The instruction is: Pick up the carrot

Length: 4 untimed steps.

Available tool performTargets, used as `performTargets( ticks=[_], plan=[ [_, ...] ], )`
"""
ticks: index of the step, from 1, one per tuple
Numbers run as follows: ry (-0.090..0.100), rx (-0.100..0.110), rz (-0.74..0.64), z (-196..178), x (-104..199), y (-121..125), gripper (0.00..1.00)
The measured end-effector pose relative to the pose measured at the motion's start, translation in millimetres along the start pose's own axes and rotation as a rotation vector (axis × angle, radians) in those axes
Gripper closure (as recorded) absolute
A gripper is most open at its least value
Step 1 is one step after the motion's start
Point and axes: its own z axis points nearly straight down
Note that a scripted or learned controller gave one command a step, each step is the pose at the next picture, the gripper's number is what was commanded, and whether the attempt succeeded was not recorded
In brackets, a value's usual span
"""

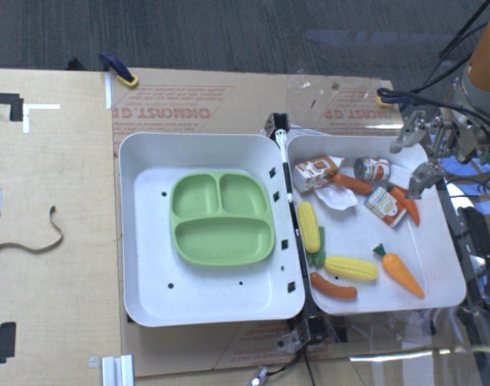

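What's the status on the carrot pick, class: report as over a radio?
Gripper open, above right bin's far side, holding nothing. Carrot lying in bin's near right corner, untouched. Corn cob beside it, not blocking.

A green three-compartment plastic plate (223,218) sits in the left shallow white bin (140,240). The right white bin (438,272) holds two yellow toy corn cobs (309,226) (351,268), a red sausage (333,287), a small can (372,169) and snack packets (labels unreadable).
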Motion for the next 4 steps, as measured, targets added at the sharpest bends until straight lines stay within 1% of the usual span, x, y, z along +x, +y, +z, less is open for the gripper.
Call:
performTargets(
  ticks=[1, 2, 3, 4],
  plan=[
    [0.002, -0.001, 0.092, 170.2, 28.7, -3.7, 0.0],
    [0.002, -0.001, -0.11, 187.7, 93.0, -18.1, 0.0],
    [-0.002, 0.0, -0.114, 178.0, 90.7, -16.4, 1.0],
    [-0.002, 0.0, -0.114, 178.0, 90.7, -16.3, 0.0]
  ],
)
